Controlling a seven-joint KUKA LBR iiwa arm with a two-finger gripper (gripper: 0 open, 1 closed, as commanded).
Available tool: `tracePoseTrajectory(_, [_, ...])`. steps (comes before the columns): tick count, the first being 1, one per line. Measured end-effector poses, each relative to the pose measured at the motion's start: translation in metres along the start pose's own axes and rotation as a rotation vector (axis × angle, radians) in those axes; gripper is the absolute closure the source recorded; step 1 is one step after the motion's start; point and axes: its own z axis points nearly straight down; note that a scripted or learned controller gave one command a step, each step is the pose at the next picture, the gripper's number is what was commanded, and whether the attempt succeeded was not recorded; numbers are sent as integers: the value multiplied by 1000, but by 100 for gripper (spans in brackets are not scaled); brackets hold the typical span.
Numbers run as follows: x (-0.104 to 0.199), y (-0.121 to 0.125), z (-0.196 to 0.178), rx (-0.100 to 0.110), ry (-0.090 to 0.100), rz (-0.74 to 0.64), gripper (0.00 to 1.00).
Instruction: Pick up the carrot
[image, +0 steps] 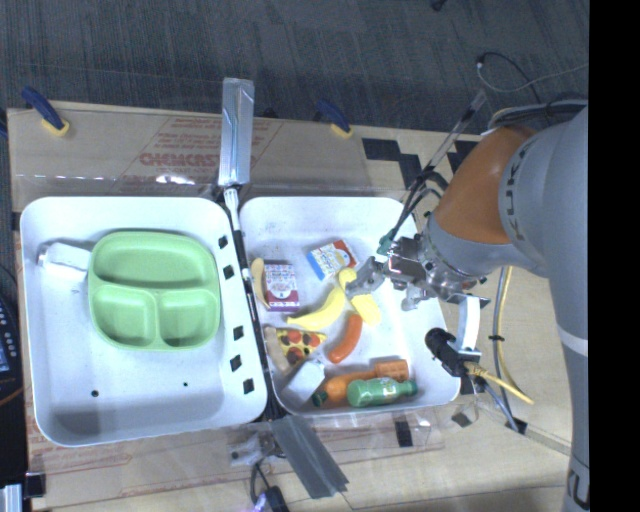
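Note:
The carrot (338, 386) is orange with a green top end and lies near the front wall of the right bin (300, 215), beside a green bottle (384, 392). My gripper (386, 278) hangs over the right middle of that bin, above and to the right of the carrot and well apart from it. It sits close to a pale yellow piece (366, 308). Nothing shows in its grasp.
The right bin also holds a banana (318, 312), an orange-red sausage shape (346, 338), two small cartons (279, 284) (329, 258), a pizza-like toy (296, 343) and a brown block (391, 369). A green divided plate (155, 290) lies in the left bin (60, 400).

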Motion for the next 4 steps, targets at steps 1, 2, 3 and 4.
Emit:
tracePoseTrajectory(1, [37, -15, 98, 1, 1, 13, 0])
tracePoseTrajectory(2, [25, -18, 14, -2, 1, -29, 0])
tracePoseTrajectory(3, [60, -21, -70, -3, 1, -263, 0])
tracePoseTrajectory(4, [4, -37, -26, 0, 1, -496, 0])
